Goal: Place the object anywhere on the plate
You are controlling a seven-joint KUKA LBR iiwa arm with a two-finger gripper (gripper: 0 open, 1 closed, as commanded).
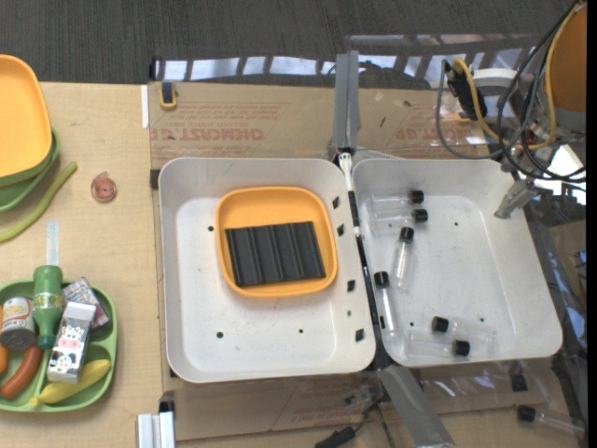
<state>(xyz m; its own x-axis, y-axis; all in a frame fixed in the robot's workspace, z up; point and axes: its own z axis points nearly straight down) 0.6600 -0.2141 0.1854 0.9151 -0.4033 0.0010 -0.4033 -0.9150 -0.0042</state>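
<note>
You see the dark ridged object (pixel 276 254) lying flat on the orange plate (pixel 276 200) in the left bin (pixel 187 325). The claw's (pixel 514 200) state you cannot tell.

The arm (pixel 569 54) is cut off at the bench's right edge. Stacked plates (pixel 20 129) are cropped at the left edge. The clear vials (pixel 403 250) are too faint to outline.

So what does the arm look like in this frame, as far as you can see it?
At the top right there is a curved orange section of the arm, with a tangle of black, yellow and white cables beside it and a grey metal piece lower down.
</note>
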